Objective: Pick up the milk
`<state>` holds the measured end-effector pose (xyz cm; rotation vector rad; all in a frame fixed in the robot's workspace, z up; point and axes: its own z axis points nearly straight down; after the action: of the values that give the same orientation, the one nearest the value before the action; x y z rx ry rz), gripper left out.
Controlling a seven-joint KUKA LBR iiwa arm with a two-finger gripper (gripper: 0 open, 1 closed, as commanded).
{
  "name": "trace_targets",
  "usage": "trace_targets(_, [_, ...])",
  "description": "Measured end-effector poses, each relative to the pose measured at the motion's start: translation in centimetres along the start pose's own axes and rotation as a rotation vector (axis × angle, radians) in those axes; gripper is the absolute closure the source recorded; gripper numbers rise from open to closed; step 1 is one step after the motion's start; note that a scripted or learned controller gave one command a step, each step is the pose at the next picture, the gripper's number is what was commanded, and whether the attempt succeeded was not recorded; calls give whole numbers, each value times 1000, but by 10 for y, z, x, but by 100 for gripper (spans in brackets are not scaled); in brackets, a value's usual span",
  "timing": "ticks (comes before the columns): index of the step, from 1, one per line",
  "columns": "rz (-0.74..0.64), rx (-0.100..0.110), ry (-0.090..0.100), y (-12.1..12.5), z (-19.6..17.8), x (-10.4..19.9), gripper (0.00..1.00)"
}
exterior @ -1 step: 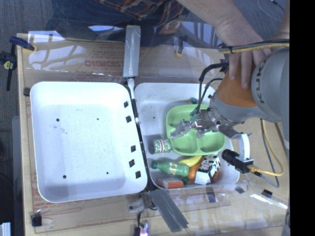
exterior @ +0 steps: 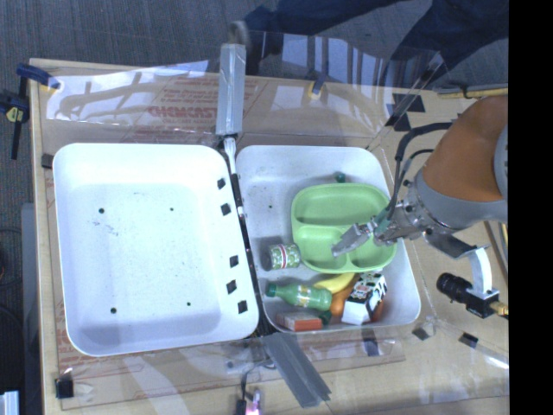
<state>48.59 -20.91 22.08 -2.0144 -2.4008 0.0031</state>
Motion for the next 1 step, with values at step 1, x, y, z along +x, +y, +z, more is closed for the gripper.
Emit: trace_targets(1, [-480, -6, -9, -9, -100, 0, 0])
